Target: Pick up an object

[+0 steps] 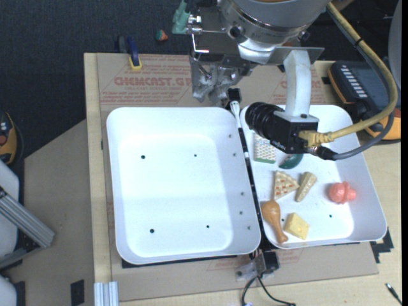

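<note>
The right bin [363,171] holds several small toy foods: a green-checked white piece [263,149], a teal piece [292,162] partly hidden under the arm's black cylinder, a tan wedge [284,183], a beige cone [306,185], a pink lump [341,192], a brown drumstick [273,218] and a yellow cube [296,225]. My gripper [217,85] hangs over the bench behind the bins' far edge, near the divide between them, with nothing seen in it.
The left bin [127,171] sits beside the right one. The arm's black cylinder [275,126] and yellow cable [357,127] overhang the right bin's far part. A black device [357,81] lies at the back right, and a blue-yellow clamp [134,53] at the back left.
</note>
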Available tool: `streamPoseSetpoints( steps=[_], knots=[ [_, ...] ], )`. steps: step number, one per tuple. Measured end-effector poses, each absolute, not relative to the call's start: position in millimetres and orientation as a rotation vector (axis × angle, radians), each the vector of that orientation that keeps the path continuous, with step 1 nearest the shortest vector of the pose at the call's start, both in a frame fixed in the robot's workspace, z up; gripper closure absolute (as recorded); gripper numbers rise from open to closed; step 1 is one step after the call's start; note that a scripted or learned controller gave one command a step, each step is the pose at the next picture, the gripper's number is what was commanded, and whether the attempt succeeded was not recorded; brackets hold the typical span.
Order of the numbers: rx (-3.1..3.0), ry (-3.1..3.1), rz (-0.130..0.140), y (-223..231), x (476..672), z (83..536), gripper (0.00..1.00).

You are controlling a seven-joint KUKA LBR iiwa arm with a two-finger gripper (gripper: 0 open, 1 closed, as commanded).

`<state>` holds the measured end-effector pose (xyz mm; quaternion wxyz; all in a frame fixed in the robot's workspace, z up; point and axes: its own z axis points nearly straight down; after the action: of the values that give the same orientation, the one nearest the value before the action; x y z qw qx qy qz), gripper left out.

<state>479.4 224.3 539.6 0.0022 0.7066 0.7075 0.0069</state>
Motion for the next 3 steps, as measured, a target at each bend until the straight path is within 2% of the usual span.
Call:
streamPoseSetpoints(
  steps=[1, 2, 3],
  knots=[
    [2.226, 2.223, -0.020, 224, 478.1, 426, 1.00],
    [2.216, 2.220, 0.023, 224, 479.4, 542, 1.00],
    [2.226, 2.223, -0.020, 224, 478.1, 426, 1.00]
  ],
)
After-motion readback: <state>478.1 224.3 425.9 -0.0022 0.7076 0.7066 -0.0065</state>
